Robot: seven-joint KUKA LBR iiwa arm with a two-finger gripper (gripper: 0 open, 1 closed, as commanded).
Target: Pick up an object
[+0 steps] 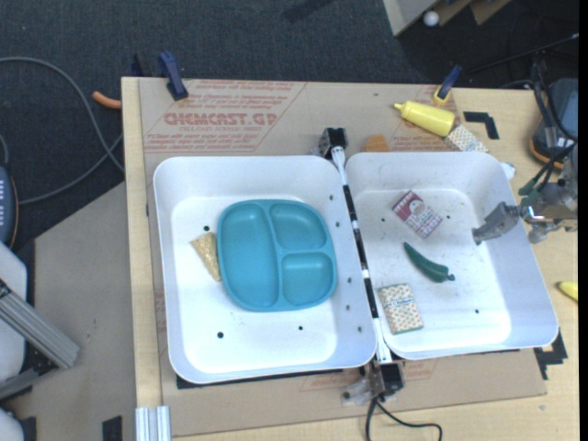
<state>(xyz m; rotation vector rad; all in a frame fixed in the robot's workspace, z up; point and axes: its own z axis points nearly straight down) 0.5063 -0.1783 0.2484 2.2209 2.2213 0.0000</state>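
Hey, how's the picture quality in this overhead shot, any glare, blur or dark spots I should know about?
Camera view: lighting is even and fairly soft, with only faint shadows inside the white bins; the teal plate shows a mild sheen, no harsh glare; the whole frame is slightly soft, so print on the small packets is unreadable; the gripper at the right looks a bit smeared; the floor at the top is dim.

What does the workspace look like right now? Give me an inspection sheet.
Surface: cardboard-topped bench bearing left bin and right bin.
Job's things: right bin holds a green pepper, a red-and-white packet and a patterned pad; left bin holds a teal divided plate over a tan sponge.
Clutter: yellow bottle on the bench behind the right bin.
Grippers: tool over the right bin's right side, nothing seen in it.
Cables: grey cable on the floor, left.
Surroundings: dark carpet.
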